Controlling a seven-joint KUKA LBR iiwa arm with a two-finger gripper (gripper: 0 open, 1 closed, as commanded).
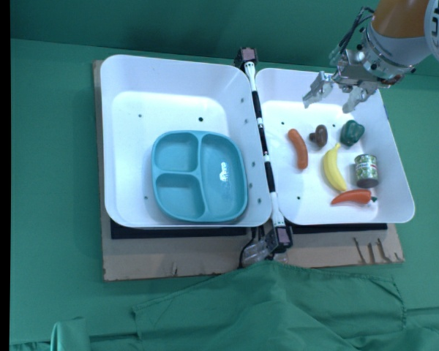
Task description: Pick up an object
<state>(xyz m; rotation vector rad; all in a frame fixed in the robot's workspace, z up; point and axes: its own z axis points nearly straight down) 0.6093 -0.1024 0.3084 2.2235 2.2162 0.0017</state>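
Dark green plastic pepper (351,131) sits at the back of the right white bin (395,196), nearest target; I see the two-finger gripper (331,98) hovering above it, jaws apart, empty, presumably staged to descend

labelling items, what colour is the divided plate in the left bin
Light blue divided plate, seen in the camera view.

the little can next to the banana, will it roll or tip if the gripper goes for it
The small can seems to stand upright on its flat end, so it probably won't roll unless knocked over. It looks short and squat, so tipping seems unlikely. The banana lies close beside it, so open gripper fingers may nudge that first.
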